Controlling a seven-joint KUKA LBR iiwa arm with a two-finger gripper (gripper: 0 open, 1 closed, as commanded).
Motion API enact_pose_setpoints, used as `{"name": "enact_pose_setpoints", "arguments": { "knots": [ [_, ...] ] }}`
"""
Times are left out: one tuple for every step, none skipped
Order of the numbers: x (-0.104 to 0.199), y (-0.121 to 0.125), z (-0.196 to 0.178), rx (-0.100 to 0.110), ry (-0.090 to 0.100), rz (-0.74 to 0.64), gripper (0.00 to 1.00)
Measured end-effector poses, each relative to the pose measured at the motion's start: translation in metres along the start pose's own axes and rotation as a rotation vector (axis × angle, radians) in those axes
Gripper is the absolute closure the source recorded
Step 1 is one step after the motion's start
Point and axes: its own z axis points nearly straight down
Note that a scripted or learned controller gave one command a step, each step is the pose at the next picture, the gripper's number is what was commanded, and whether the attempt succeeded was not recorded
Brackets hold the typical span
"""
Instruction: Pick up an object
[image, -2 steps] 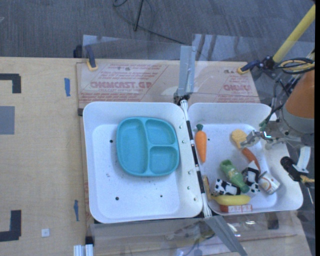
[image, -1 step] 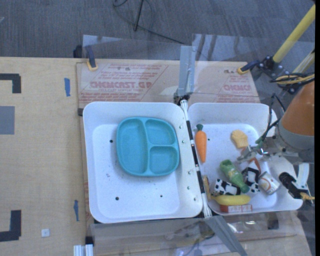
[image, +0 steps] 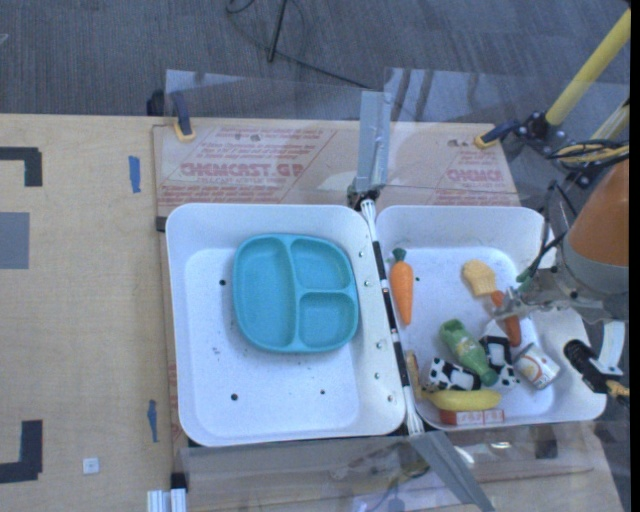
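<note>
Table (image: 70, 300), pale wood, carrying two shallow white bins side by side.

Left bin (image: 200, 390): holds one teal divided plate (image: 296, 293), lying flat towards the far edge. It is rigid, wide and low (a poor candidate, with little for a pincer to close across except the rim).

Right bin (image: 440, 232): holds the small toys, any of which would serve the task.
- Carrot (image: 402, 288), orange with a green top, lying along the bin's left edge and well apart from the rest. Probably light, hard plastic and smooth, so liable to slip; best taken across the thick middle.
- Banana (image: 467, 399), yellow, lying along the near edge. Light, curved and likely to roll; take it mid-length.
- Green piece (image: 463, 345), just above the banana and touching its neighbours. Crowded, so harder to reach cleanly.
- Black-and-white spotted toy (image: 452, 376), between the green piece and the banana. It may be soft (I cannot tell the material).
- Yellow piece (image: 480, 277), towards the far right of the bin and standing free. Small and light.
- Small can-like item (image: 538, 368), near the right corner. Rounded and slippery-looking.
- Small red-orange piece (image: 513, 329), the item nearest the tool.

Pincer (image: 514, 299): at the right bin's right side, on the grey arm (image: 600, 240) with its orange band, between the yellow piece and the red-orange piece. Whether it is open or closed cannot be told at this resolution, and nothing is visibly held in it.
</note>
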Motion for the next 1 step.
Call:
{"name": "enact_pose_setpoints", "arguments": {
  "knots": [
    [0.0710, 0.0388, -0.1131, 0.013, 0.011, -0.107, 1.00]
  ]
}}
